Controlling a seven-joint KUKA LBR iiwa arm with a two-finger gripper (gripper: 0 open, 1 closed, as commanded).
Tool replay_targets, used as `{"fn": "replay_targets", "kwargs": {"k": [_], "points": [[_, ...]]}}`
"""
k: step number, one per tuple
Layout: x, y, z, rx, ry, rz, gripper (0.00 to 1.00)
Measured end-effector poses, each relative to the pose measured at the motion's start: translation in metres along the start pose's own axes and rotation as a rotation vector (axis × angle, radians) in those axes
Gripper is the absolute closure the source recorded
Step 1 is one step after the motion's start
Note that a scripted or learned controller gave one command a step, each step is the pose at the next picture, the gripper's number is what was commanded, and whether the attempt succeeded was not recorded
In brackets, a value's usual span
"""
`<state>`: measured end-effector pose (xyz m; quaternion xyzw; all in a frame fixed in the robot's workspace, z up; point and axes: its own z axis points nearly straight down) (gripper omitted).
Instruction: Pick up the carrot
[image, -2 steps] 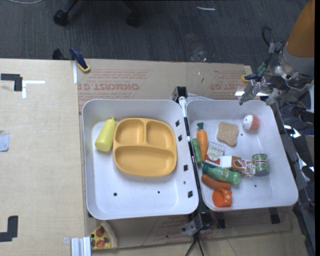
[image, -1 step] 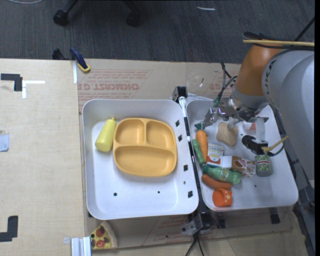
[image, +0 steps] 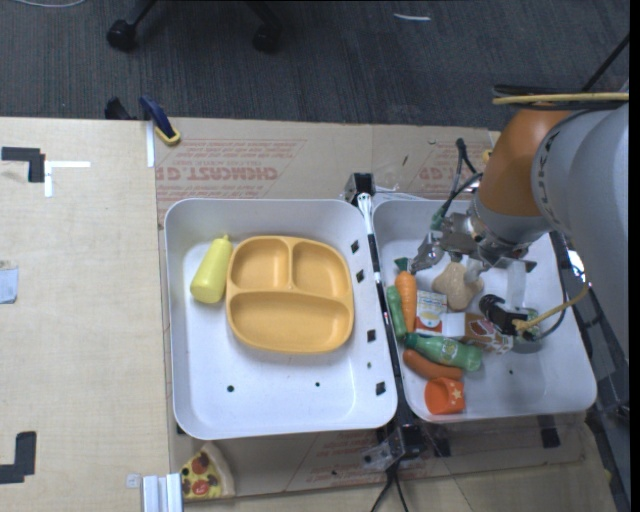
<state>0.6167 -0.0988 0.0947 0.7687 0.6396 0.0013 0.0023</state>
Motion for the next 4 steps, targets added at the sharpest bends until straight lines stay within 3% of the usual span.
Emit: {"fn": "replay_targets", "kwargs": {"k": [1, 2, 3, 4], "points": [[-0.003, -0.022, 0.000, -0.001, 0.000, 0.129, 0.00], [-0.005, -0.032, 0.000, -0.002, -0.001, 0.526, 0.00], [-0.001, -0.027, 0.000, 0.000, -0.003, 0.734, 0.00], [0.075, -0.118, -0.097, 0.007, -0.003, 0.959, 0.00]]}}
